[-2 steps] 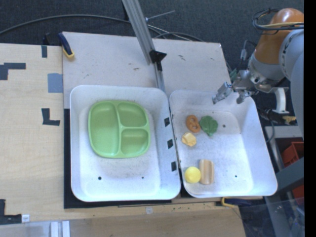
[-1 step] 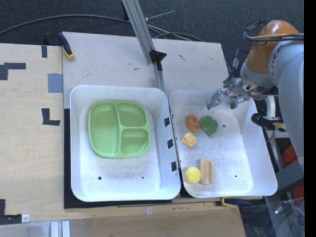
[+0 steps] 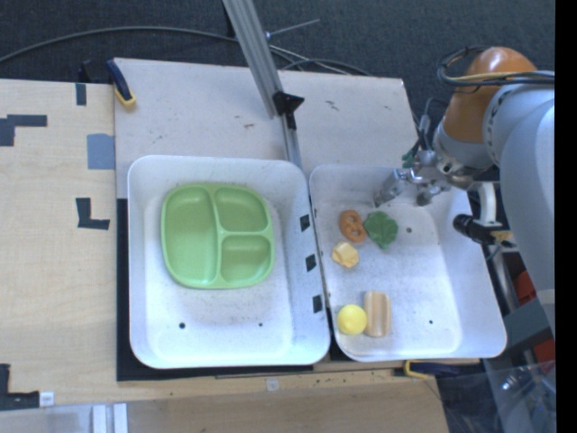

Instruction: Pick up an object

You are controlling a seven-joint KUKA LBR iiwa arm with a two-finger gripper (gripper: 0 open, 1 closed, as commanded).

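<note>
Right bin, near end: yellow ball touching tan roll; farther in, yellow chunk, orange piece, green broccoli; gripper just beyond broccoli, small and blurred; left bin: green divided plate.

Pale counter over dark carpet floor; black cables cross the floor beyond the counter's far edge.
</note>
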